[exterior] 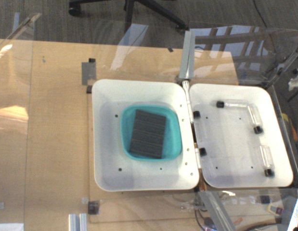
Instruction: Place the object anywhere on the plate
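obj: dark grey ribbed rectangular block [148, 134] lies flat on teal rounded-square plate [174, 131], approx centred, slightly tilted | plate sits in left shallow white bin [105, 143] | right shallow white bin [235, 143] touches it along the centre seam, has clear tubes w/ black caps [257, 121] | you've got pale wood bench [43, 129] under both | jaws: can't tell
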Motion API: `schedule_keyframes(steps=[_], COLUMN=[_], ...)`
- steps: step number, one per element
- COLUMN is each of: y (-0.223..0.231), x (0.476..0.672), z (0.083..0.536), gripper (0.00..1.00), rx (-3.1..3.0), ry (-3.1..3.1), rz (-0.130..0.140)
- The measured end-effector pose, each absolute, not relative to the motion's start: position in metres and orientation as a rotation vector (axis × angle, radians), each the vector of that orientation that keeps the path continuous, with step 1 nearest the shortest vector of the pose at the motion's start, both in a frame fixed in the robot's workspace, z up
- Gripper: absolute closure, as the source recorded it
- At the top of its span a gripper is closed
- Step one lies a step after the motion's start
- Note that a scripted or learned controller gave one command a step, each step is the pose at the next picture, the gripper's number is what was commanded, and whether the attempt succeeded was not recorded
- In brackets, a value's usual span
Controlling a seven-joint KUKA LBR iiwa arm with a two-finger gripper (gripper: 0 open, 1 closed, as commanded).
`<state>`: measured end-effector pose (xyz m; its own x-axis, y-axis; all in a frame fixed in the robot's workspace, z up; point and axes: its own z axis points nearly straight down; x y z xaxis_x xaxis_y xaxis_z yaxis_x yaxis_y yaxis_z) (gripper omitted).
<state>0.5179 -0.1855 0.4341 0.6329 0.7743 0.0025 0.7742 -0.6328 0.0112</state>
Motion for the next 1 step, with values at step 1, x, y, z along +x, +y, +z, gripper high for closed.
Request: schedule_keyframes(steps=[1], y=[-0.1960], x=[0.4891], z=[0.4360], gripper=[0.00], rx=[2.960], ry=[1.026], rz=[0.011])
